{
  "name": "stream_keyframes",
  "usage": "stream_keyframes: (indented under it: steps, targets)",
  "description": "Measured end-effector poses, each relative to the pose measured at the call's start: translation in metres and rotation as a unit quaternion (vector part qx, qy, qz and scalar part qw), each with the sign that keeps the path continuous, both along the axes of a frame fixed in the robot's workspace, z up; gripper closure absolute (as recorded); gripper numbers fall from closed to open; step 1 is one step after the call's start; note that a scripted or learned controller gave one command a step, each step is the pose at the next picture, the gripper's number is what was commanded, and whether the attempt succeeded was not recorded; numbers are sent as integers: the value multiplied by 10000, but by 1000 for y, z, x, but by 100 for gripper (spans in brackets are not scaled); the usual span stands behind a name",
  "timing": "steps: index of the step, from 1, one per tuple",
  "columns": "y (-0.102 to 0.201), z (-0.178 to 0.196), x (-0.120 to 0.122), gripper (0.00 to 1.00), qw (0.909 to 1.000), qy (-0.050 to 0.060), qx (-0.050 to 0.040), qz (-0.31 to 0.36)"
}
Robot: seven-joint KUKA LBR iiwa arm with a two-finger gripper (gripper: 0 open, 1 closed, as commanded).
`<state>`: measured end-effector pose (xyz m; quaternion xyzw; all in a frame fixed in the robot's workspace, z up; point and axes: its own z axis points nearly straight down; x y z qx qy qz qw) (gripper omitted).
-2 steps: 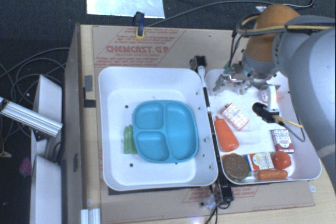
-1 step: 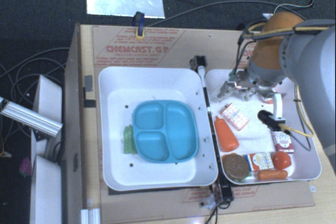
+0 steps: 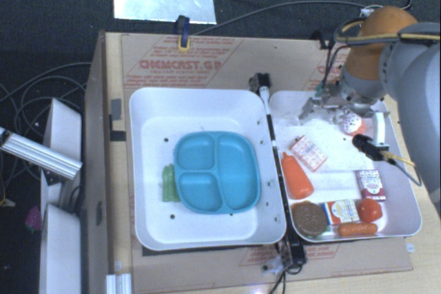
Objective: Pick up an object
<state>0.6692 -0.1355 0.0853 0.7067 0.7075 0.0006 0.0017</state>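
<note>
Orange bottle (image 3: 298,176) lying flat, cap toward 12 o'clock, right bin's left side; brown disc (image 3: 310,217) at its 6 o'clock.

The brown protective sheet (image 3: 207,58) covering the surface behind the two bins carries red lettering, and the largest line, just behind the left bin (image 3: 148,148), reads roughly "CHEMCAST GP", with smaller red lines above it too fine to make out. More of the same red print shows behind the right bin (image 3: 406,217) but is partly hidden and unreadable. The small packets in the right bin, such as the red and white packet (image 3: 309,153), bear print too small to read.
</note>
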Motion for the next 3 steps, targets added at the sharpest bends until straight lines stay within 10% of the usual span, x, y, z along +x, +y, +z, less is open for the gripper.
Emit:
stream_keyframes:
  steps: [1,3]
  targets:
    - [7,45,-15,0,10000,-7,4,2]
    - [52,14,-13,0,10000,8,7,18]
